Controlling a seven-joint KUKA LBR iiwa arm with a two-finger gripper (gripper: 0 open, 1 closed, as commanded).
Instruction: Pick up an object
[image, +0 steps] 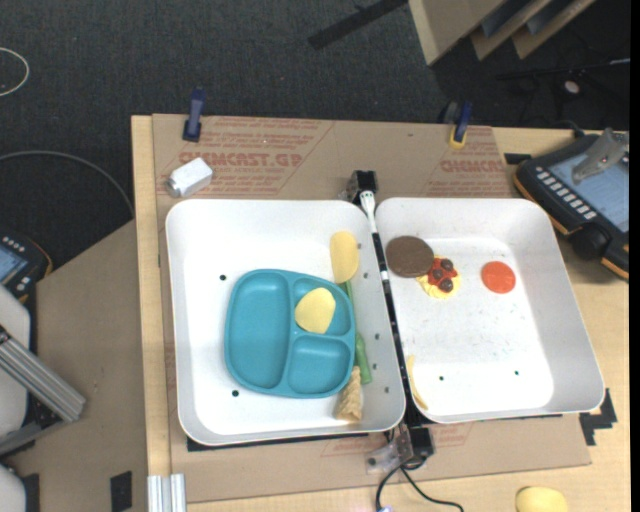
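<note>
The left bin holds a teal divided plate with a pale yellow lemon-like piece resting in its upper right compartment. A yellow oblong piece lies just above the plate by the bin's right wall. A thin green stick runs along the plate's right side, with a tan crumbly piece at its lower end. In the right bin sit a brown disc, a small red and yellow cluster and an orange round piece.
A pale yellow sliver lies at the right bin's left wall. A handheld pendant rests at the bench's right edge. A small white block and two blue clamps sit on the cardboard behind the bins.
</note>
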